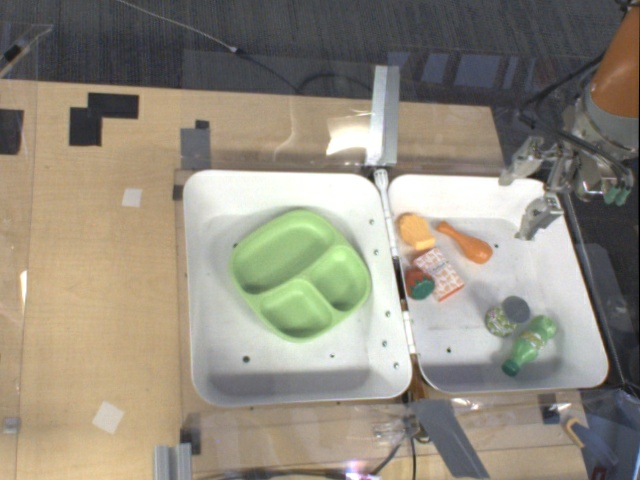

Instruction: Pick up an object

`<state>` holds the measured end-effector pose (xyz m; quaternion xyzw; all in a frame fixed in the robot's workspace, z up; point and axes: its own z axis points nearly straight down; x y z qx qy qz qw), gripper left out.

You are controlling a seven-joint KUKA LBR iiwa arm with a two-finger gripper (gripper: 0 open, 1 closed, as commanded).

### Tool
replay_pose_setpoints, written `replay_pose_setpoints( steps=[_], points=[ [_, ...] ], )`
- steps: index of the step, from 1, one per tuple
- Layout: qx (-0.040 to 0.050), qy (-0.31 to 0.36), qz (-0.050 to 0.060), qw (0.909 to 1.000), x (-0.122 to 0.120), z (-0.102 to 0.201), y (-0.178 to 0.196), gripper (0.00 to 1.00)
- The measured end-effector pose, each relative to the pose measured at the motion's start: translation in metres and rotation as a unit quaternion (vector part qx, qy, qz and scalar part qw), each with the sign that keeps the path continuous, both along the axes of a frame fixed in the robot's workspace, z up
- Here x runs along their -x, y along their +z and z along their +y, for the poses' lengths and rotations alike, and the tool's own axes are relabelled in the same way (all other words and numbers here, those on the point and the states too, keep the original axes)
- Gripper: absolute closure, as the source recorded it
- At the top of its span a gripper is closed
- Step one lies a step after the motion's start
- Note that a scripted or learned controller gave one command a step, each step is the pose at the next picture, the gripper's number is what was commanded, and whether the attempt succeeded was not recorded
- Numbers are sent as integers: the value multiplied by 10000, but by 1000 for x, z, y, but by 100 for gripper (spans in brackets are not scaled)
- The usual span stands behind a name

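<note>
Progress stands at the approach stage: green bottle (527,342), grey-capped jar (507,315), red-and-white carton (441,273) and orange drumstick (466,242) all lie unlifted in the right bin (585,363), while the tool (547,193) hovers open and empty over its far edge.

band: orange, above the wrist (617,80)
wrist: grey, ringed
gripper (540,193): silvery metal fingers, small green marking, dark cables nearby
</note>
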<state>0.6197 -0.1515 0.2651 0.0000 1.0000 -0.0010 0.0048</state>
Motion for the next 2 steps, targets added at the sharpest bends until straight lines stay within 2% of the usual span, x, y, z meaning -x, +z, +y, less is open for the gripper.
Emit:
replay_pose_setpoints(
  steps=[1,2],
  points=[
    [-11,-622,-24,9981,44,23,-166,0],
    [-25,-1913,-12,9815,9,27,-176,0]
  ],
)
